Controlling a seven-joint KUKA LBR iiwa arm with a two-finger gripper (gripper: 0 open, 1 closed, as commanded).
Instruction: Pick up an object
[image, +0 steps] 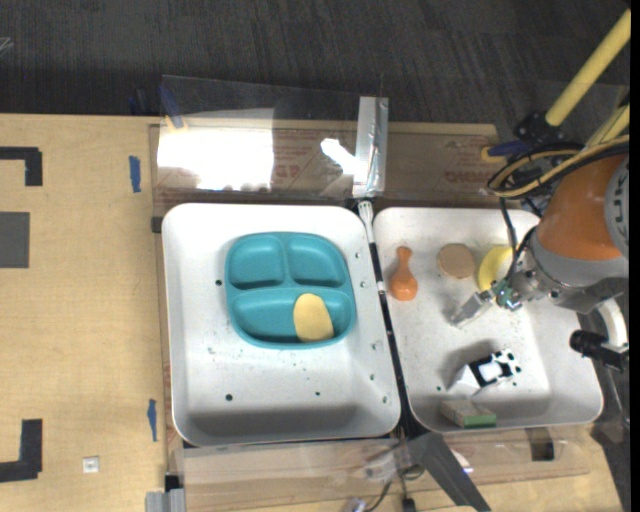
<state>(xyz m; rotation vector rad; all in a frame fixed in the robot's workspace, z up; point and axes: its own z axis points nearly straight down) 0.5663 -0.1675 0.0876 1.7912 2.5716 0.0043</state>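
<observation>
2 white bins side by side on the bench. In the left bin (200, 380): a teal tray (290, 288) with several compartments, tilted slightly, and a yellow oval (313, 318) lying in its front right compartment. In the right bin (570, 395): an orange pin-shaped toy (402, 275) near the left wall, a tan disc (456, 261) just beside it to the right, a yellow piece (493, 266) next to the disc and partly hidden by the arm, a black-and-white block (491, 369) toward the front, a green-and-tan bar (468, 415) at the front wall. Gripper (470, 308) low over the right bin's middle, between disc and block, beside the yellow piece; nothing seen between the fingers, and open or clenched cannot be told.
</observation>
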